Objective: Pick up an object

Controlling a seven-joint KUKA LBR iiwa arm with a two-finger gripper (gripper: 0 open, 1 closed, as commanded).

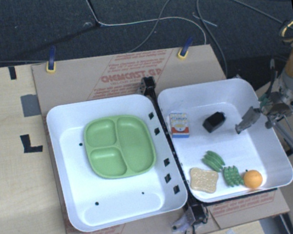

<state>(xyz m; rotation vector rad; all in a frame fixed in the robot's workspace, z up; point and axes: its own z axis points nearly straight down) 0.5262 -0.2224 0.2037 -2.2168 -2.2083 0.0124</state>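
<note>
Two white bins sit side by side on the bench. The left bin (72,170) holds a green plate w/ 3 parts (120,146), near its middle.

The right bin (261,139) holds the small stuff. A little red, white & blue box (179,124) is by the left edge. A black block (213,122) sits near the top middle. A green pea pod (214,159) lies in the middle. A tan cracker (204,179) is at the bottom left corner. Another green veg (232,176) lies by the bottom edge, just beside an orange (252,179) at the bottom right corner.

The gripper (246,122) is over the right edge of the right bin, w/ nothing in it. Can't tell if its jaws are apart or together.
</note>
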